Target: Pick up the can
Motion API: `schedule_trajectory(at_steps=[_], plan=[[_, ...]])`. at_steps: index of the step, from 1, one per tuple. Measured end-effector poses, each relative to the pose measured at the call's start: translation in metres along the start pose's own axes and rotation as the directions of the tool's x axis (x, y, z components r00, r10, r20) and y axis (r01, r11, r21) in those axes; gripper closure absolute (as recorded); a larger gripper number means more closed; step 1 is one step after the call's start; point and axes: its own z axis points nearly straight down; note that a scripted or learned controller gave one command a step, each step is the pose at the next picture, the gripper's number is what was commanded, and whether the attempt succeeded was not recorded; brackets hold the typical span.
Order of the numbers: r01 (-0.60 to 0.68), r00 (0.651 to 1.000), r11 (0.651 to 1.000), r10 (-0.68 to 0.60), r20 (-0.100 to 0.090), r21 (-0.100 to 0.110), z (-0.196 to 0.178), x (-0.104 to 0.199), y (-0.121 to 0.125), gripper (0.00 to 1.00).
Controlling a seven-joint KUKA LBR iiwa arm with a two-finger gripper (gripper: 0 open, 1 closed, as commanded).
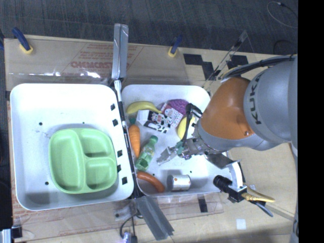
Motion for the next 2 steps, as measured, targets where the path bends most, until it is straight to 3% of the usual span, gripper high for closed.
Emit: schedule_trajectory(at_steps=[1, 2], plan=[[0.388, 0.922, 0.922, -0.388, 0.002, -0.002, 0.060, -0.054, -0.011, 0.00], [0.219, 0.976, 0.976, -0.219, 0.003, -0.004, 0.003, -0.036, -0.006, 0.00]])
